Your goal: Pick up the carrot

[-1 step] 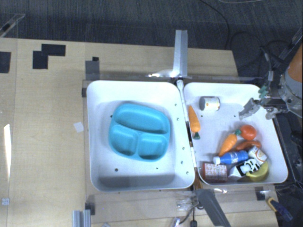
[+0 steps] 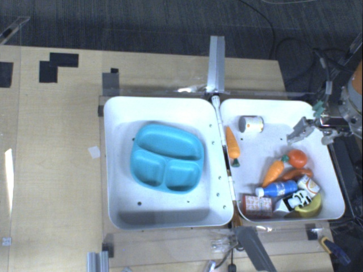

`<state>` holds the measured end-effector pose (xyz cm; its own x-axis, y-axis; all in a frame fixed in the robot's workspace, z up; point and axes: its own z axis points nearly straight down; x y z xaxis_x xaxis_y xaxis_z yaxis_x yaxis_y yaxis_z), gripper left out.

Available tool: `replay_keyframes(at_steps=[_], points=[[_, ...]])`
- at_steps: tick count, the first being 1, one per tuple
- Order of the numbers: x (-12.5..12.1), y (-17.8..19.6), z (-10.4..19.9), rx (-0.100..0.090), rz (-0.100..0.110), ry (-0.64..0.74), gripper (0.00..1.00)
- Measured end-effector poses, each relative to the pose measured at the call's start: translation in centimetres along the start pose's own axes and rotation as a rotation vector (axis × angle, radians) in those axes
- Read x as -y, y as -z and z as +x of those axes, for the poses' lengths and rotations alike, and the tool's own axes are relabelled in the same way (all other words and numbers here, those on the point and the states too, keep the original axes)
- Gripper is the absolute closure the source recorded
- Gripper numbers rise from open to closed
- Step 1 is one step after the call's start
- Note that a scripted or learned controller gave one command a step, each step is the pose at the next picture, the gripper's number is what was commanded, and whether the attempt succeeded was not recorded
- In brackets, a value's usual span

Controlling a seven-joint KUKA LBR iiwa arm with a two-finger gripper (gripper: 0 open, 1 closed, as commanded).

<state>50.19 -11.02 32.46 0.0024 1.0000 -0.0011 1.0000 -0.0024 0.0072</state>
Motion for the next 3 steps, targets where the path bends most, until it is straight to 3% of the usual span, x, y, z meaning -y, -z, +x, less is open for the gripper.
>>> replay_keyframes(at_steps=[1, 2, 3], points=[[-0.1, -5.9, 0.7, 0.0, 0.002, -0.047, 0.0], [1.6, -19.6, -2.3, 0.0, 0.005, -0.188, 0.0], [1.3, -23.5, 2.2, 0.001, -0.006, 0.016, 0.0]])
